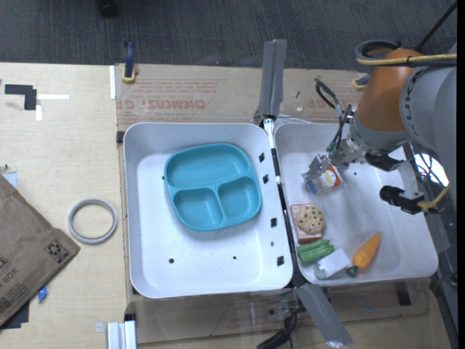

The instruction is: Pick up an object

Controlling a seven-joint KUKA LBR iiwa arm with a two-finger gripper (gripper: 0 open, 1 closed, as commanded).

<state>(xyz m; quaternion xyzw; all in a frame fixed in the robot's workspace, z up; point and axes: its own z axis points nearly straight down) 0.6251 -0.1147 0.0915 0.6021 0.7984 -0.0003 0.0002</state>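
Camera view: the gripper sits low in the right bin, directly above the cookie packet, and appears closed on a small white-and-orange carton, though the hold looks shallow and the contact itself is partly hidden. Judged risk: an edge grip could let the carton slip or twist free on lifting, dropping it toward the cookie packet, green pod and carrot below it.

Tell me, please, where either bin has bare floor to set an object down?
Left bin: bare floor in front of the blue tray. Right bin: bare between cookie, carrot and far wall. Crowded at its near-left corner and under the gripper.
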